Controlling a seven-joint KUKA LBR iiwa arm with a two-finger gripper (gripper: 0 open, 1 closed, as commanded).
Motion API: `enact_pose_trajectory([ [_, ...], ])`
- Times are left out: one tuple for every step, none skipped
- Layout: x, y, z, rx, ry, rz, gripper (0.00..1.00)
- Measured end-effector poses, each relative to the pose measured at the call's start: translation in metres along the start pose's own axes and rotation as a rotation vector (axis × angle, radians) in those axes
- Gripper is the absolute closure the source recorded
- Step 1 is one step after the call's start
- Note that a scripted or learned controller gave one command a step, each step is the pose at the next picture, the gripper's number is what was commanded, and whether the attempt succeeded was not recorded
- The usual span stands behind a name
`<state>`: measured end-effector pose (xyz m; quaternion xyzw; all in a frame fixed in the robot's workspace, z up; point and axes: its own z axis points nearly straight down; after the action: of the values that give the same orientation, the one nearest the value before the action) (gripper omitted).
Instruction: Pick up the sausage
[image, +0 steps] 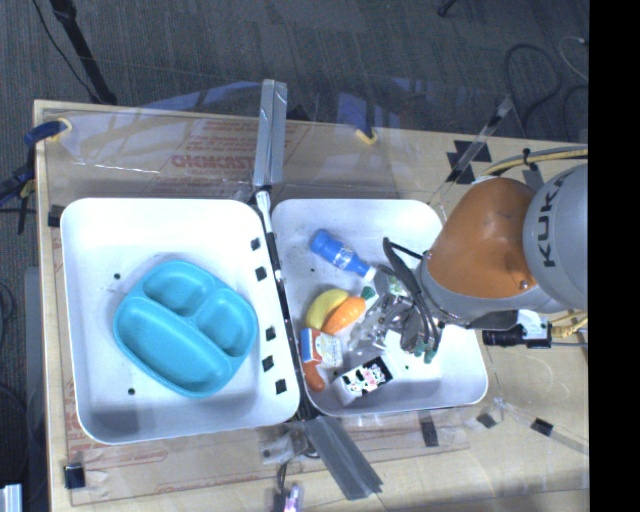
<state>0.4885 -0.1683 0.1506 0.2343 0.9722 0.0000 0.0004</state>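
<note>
Dark carpet surrounds a wooden tabletop (520, 440) that bears two white bins side by side, with a clear plastic sheet lying across its far part. Low in the right bin (440, 395), along its left wall, lies what looks like the sausage (313, 372), a short orange-brown piece partly tucked under a small red and white packet (325, 349); its shape is hard to make out. Just above the packet sit a yellow fruit (323, 307) and an orange piece (346, 314), touching each other. Further up the bin a blue bottle (338, 253) with a white cap lies tilted. Near the front wall of the same bin lies a small black and white item (365, 377), just right of the sausage. The hand (388, 322) hangs over the middle of the right bin, beside the orange piece and above the black and white item, amid a tangle of cables; whether it is released or clenched I cannot tell, and nothing can be seen between its tips. The arm (485, 250) comes in from the right, its orange band over the bin's right rim. The left bin (90, 240) holds a blue tray (185, 325) with three compartments, set at a slant near its middle. A grey metal bar (268, 135) runs back from the seam between the bins.
</note>
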Motion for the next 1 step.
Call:
enact_pose_trajectory([
  [-0.0017, 0.0012, -0.0102, 0.000, -0.003, -0.005, 1.00],
])
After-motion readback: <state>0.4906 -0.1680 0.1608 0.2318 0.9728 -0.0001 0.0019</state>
